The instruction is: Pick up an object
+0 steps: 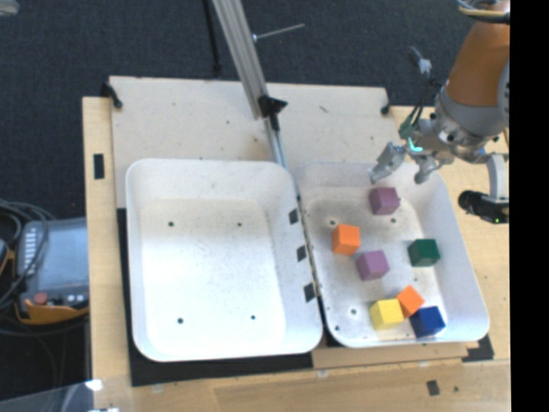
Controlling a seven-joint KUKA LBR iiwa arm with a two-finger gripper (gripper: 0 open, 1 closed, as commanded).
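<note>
Two fingers (382, 163) spread above the purple block (383, 200).

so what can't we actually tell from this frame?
- Tool: its tips are small and blurred in the camera view, so open or shut can't be read.
- Arm: cut off by the frame's right side.
- Blue cube, small orange cube and yellow cube: packed close; which ones touch is unclear.
</note>
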